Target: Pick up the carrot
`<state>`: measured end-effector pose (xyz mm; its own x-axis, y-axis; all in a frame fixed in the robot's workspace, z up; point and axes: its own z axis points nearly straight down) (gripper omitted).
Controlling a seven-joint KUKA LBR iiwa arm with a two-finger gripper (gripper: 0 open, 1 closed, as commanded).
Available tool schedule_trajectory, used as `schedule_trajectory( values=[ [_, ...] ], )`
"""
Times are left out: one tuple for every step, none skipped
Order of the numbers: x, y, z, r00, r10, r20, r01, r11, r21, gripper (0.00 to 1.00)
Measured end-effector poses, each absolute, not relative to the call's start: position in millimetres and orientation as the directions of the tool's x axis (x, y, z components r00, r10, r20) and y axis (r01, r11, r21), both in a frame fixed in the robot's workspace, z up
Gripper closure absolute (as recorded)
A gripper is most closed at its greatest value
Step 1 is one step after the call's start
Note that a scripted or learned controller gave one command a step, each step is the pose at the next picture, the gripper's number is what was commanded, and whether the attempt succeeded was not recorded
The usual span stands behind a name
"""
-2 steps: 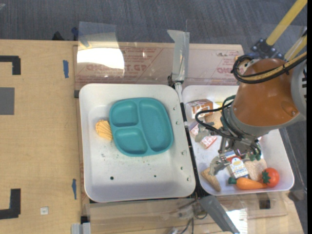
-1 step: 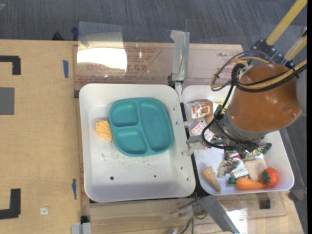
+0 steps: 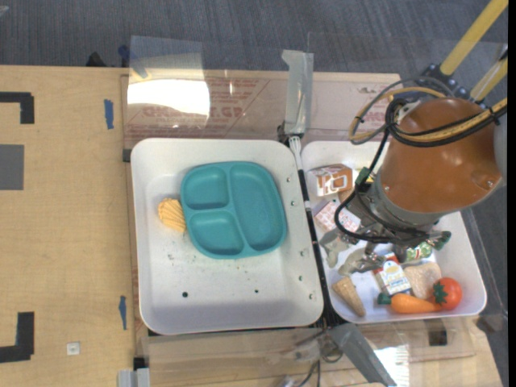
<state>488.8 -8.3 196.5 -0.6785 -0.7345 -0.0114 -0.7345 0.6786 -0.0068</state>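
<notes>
The carrot [image 3: 412,304], small and orange, lies near the front edge of the right bin [image 3: 474,258], just left of a red tomato [image 3: 448,292]. My gripper [image 3: 372,254] hangs over the middle of the right bin, under the arm's large orange band [image 3: 435,161]. It sits up and to the left of the carrot, apart from it. The arm's body and its cables hide much of the gripper.
Around the carrot lie a small juice carton [image 3: 393,279], a bread slice [image 3: 422,279] and an ice-cream cone [image 3: 349,295]. An orange snack packet [image 3: 333,181] is at the bin's back left. The left bin [image 3: 153,289] holds a teal divided plate [image 3: 234,209] and a yellow shell-shaped item [image 3: 171,214].
</notes>
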Motion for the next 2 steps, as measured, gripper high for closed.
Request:
schedule_trajectory(
  values=[
    [519.1, -35.3, 436.3, -0.643, -0.766, -0.009, -0.766, 0.643, -0.012, 1.0],
    [518.8, -35.0, 432.0, -0.643, -0.766, -0.006, -0.766, 0.643, -0.004, 0.0]
  ],
)
